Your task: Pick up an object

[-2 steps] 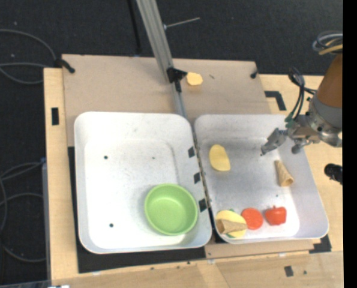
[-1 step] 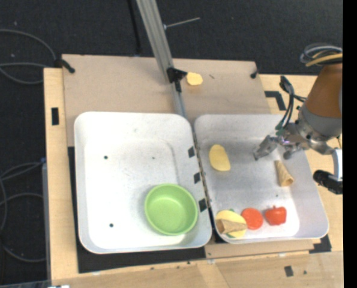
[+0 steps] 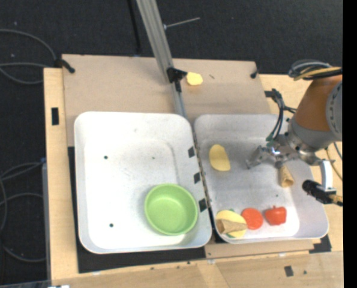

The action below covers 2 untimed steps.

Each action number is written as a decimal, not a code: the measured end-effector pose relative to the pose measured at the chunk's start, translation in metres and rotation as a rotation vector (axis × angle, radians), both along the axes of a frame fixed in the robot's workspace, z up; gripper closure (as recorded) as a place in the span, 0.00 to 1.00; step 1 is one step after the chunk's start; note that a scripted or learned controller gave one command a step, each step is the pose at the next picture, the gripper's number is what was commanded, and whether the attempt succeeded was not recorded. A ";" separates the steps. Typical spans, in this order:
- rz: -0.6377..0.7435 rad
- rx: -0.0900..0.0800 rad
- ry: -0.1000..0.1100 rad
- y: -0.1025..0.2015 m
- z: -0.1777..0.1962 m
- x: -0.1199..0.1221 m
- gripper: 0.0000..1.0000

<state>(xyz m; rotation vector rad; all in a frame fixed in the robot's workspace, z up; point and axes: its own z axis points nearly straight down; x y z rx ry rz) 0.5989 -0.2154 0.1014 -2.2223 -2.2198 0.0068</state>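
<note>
The claw (image 3: 259, 158) hovers low in the right bin (image 3: 256, 131), beside the yellow lemon (image 3: 219, 158); its spread I cannot tell.

Green bowl (image 3: 171, 209), white bins (image 3: 94, 137), red tomato (image 3: 252, 218), yellow lemon (image 3: 219, 158).

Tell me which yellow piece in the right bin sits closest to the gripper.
The lone yellow piece in the middle of the right bin, just left of the gripper. The other yellow piece lies at the bin's front edge, beside two red pieces.
</note>
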 end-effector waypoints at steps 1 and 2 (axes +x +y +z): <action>0.000 -0.001 -0.008 -0.001 0.015 0.002 1.00; 0.005 0.002 -0.009 0.003 0.061 0.008 1.00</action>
